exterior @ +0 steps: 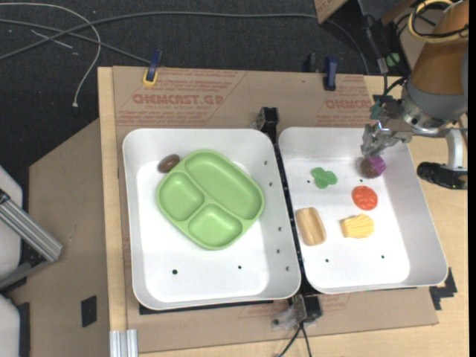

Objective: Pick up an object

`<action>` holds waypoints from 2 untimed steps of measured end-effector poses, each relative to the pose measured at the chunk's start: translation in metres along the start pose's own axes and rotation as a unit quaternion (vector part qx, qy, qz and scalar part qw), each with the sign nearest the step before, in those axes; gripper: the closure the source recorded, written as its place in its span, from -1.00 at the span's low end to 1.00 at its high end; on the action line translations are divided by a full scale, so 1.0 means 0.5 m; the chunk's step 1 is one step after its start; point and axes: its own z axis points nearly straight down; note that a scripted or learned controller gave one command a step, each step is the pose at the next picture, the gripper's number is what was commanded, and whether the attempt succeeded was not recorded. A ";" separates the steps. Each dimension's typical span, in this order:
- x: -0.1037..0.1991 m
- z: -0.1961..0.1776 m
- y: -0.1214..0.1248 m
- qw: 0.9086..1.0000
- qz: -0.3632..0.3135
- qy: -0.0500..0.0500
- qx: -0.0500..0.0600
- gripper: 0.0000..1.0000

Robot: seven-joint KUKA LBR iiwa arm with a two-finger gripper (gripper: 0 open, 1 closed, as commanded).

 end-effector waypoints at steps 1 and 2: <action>0.002 -0.090 0.014 1.000 0.000 0.000 0.000 1.00; 0.103 -0.066 -0.001 1.000 -0.002 0.002 0.005 1.00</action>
